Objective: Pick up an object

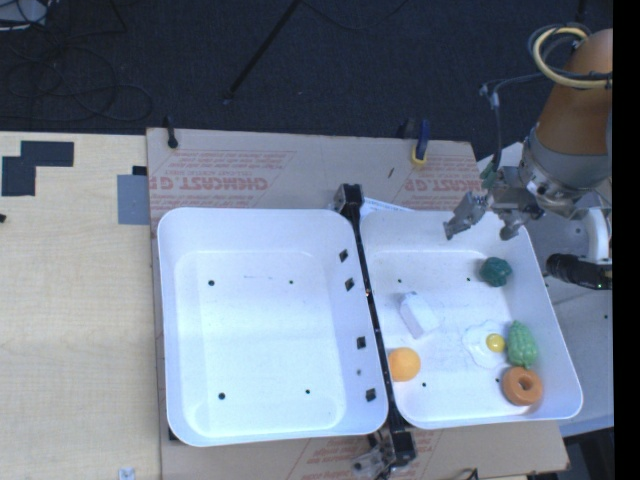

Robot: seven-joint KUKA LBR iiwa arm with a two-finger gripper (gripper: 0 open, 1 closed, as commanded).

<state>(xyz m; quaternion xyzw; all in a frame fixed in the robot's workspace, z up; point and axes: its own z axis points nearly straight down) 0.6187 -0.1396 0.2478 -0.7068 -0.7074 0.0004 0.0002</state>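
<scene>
Hovering above the far edge of the right bin (560, 298), gripper (487, 220) spread open, fingers splayed, nothing between them. Poised high, probably to drop onto a target. Candidates all in that bin: dark green ball (496, 271) nearest, just below the gripper; white block (418, 314) mid-floor; orange ball (404, 364) against the divider; fried-egg toy (487, 345), bumpy green piece (522, 344) (possibly a vegetable) and doughnut (522, 385) clustered at the near right corner, awkward for fingers.
</scene>
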